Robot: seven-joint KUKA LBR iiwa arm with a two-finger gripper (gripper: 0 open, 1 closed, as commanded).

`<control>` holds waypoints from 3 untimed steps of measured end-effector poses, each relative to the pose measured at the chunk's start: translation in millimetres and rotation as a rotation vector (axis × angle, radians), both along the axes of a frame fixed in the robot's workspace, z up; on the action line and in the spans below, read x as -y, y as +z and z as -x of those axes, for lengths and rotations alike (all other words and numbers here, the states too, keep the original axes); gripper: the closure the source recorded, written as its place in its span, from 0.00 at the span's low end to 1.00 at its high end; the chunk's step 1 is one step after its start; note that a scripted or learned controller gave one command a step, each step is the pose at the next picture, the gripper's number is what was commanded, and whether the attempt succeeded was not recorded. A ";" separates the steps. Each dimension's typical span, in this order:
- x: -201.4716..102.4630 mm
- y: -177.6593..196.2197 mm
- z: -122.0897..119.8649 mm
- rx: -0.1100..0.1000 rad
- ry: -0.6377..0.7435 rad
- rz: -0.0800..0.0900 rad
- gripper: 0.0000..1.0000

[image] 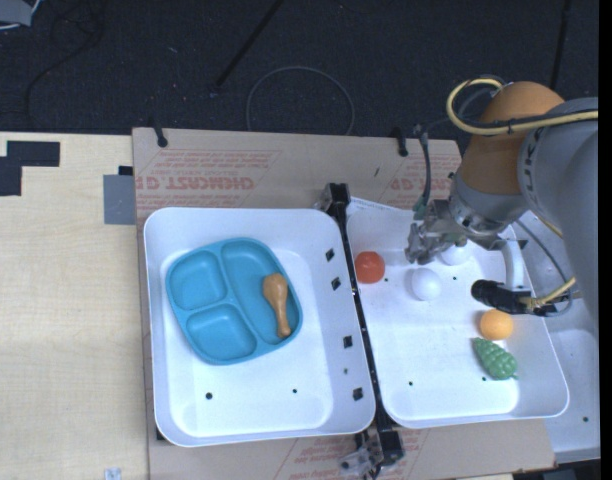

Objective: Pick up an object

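From my remote station I see the gripper [426,251] low over the far part of the right bin [546,398], the grey arm [546,178] reaching in from the right with its orange band [506,138] above the wrist. Whether the hand is wide, narrow or holding anything I cannot tell; its tips are too dark and small against the bin floor.

Just below and beside the gripper lies a white ball [424,284], round, with no long axis to speak of; it seems to touch or nearly touch the tips. A red ball [369,265] sits to its left, near the divider between the bins. Toward the near right corner an orange ball [496,324] rests just above a green pine-cone-shaped piece [496,359], whose long axis runs slantwise toward the near right. A black cable fitting [501,294] on the arm hangs above the orange ball.

In the left bin [186,408], a blue sectioned plate [201,283] holds a tan drumstick [278,303] in its right compartment, long axis running far to near, knob end farthest.
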State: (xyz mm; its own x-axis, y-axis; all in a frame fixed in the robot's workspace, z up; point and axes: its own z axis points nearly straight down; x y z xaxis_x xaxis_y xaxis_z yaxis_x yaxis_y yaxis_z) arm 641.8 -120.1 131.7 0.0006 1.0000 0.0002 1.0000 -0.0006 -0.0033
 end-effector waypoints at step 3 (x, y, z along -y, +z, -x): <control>-46.2 93.5 31.1 0.000 0.005 -0.003 1.00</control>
